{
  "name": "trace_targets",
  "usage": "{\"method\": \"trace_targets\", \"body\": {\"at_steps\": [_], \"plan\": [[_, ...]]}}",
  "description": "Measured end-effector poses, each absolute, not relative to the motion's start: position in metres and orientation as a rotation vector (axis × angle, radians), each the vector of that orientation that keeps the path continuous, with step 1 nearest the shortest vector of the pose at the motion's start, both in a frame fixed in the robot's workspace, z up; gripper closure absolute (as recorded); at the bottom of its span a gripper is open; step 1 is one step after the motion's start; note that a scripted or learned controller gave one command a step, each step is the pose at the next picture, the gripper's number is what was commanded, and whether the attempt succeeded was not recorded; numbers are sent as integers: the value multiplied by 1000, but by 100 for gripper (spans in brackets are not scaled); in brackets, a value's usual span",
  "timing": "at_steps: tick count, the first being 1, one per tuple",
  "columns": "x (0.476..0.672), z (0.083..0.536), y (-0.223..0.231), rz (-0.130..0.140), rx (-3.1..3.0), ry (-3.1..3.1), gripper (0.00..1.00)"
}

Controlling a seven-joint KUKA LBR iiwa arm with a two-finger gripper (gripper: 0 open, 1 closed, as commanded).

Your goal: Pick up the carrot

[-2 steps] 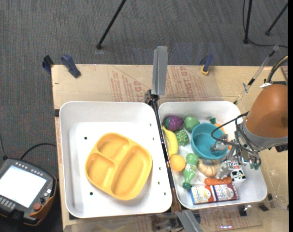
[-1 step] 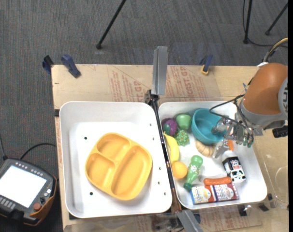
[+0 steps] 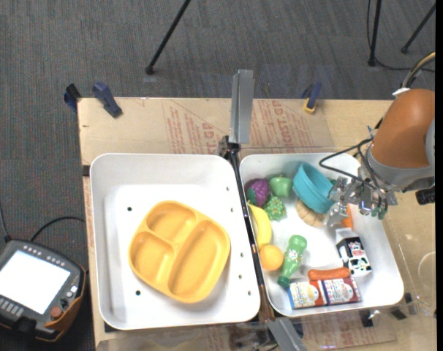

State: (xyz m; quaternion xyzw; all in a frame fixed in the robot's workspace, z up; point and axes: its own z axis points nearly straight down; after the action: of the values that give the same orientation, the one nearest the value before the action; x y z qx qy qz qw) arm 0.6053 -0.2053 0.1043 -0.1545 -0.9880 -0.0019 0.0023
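Carrot [image 3: 329, 273] lies at the right bin's [image 3: 393, 269] six-o'clock edge, touching two packets [image 3: 324, 292]. Hand [image 3: 357, 202] hovers toward one o'clock; grip state cannot be told. Best approach: descend vertically, closing across the carrot's narrow width.

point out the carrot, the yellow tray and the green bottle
carrot [image 3: 328, 273], camera view, middle of its orange body
yellow tray [image 3: 179, 250], camera view, central divider ridge
green bottle [image 3: 292, 259], camera view, middle of its body
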Motion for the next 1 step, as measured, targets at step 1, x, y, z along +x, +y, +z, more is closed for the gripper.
{"method": "trace_targets", "body": {"at_steps": [1], "plan": [[573, 99, -198, -18, -823, -3056, 100]]}}
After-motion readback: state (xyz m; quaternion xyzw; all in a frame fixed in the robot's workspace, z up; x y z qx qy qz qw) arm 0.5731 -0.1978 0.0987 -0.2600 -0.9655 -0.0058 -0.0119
